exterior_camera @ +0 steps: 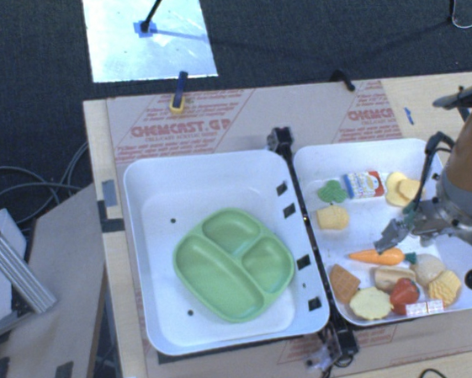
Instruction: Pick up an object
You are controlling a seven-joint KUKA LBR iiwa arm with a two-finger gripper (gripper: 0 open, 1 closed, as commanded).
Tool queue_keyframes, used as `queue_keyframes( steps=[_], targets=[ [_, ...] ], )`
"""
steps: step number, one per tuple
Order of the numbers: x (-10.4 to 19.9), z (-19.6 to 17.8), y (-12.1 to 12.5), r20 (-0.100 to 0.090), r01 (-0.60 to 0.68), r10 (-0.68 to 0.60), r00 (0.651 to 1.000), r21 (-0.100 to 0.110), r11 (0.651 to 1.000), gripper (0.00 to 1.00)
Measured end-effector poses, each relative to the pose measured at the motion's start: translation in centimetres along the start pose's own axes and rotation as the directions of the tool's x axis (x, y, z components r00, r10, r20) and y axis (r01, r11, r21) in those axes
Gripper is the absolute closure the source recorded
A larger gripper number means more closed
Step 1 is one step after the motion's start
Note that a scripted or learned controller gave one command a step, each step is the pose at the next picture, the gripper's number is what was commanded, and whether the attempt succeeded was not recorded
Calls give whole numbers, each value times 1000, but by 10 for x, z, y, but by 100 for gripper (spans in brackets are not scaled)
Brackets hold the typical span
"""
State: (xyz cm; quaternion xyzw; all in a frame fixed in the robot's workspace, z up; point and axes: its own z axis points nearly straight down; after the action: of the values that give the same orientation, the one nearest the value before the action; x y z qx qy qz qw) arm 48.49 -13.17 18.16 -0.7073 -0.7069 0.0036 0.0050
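We see the pincer low in the right bin, its tips hovering just above the thick end of a toy carrot. The fingers are small and dark against the arm's wrist, and we cannot tell how far apart they stand or whether anything sits between them. Nothing appears lifted.

The carrot, lying directly beneath the pincer and pointing away to its left, looks to us like the likeliest thing to be picked. Just beyond it, toward the near rim, lie a brown cracker-like piece, a pale yellow round slice, a red piece and a beige lump. On the pincer's far side rest a yellow block, a green leafy piece, a small labelled bottle and a yellow wedge. Well off to the pincer's left, the left bin holds a green divided plate.

Our worry is the crowding. The carrot is slim and smooth, so a closing grip near its rounded end could squeeze it sideways and out. A descent slightly toward the near rim would land a finger on the beige lump or red piece, nudging the pile and catching nothing.
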Motion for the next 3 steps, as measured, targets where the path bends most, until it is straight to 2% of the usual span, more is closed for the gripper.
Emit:
queue_keyframes(
  steps=[1,2,3],
  targets=[
    [0,-6,3,2,4,-4,1000,-13,1000,0],
    [8,39,0,0,2,-2,1000,-8,1000,0],
    [2,84,4,15,-4,4,1000,-28,1000,0]
  ],
)
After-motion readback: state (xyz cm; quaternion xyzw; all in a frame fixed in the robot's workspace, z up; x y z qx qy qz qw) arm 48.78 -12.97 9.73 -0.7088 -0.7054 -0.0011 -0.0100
